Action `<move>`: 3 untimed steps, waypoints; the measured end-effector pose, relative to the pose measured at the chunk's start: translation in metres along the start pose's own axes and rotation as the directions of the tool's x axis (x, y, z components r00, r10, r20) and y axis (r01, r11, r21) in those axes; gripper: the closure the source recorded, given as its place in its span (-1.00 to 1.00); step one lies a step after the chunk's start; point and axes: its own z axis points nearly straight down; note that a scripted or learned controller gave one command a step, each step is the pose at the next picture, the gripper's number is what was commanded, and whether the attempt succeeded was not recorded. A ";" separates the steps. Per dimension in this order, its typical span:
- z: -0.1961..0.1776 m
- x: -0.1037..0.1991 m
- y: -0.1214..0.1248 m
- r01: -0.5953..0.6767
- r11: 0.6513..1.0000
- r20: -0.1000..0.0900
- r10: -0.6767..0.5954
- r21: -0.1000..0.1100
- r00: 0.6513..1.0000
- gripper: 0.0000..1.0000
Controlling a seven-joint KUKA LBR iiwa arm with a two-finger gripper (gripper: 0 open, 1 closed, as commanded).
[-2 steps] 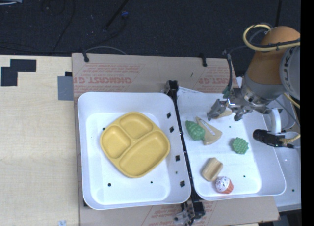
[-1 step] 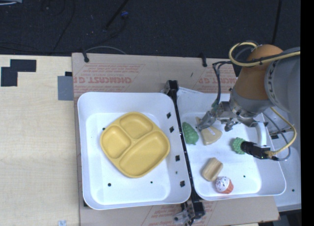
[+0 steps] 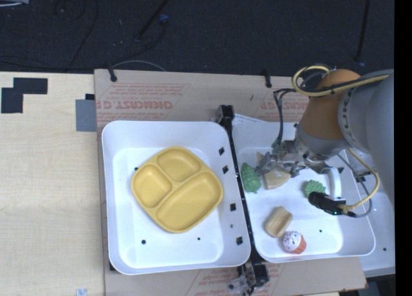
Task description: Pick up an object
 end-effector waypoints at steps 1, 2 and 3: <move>-0.011 -0.001 0.000 -0.002 1.000 0.000 0.002 0.000 1.000 1.00; -0.074 -0.003 0.004 0.002 1.000 0.002 -0.002 -0.009 1.000 1.00; -0.117 -0.006 0.002 0.002 1.000 0.001 -0.002 -0.007 1.000 1.00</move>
